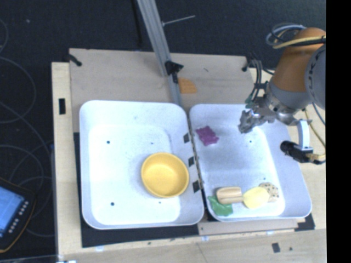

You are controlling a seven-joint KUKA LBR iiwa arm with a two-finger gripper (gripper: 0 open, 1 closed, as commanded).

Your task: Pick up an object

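**Op:** Over the right bin, upper part, I'm watching the gripper hovering; I can't tell how its claw is standing. Nearest piece is the purple lump, lying just left of it.

**Log:** Handling?

**Op:** I'm guessing light, soft, crumpled; pinching across its middle. Counting: one purple lump, one tan block, one yellow piece, one green scrap, one yellow bowl.

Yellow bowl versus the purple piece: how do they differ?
The yellow bowl is large, round and hollow, alone in the left bin; the purple piece is small, flat and irregular, in the right bin, nearer the gripper. Both lie free, untouched.
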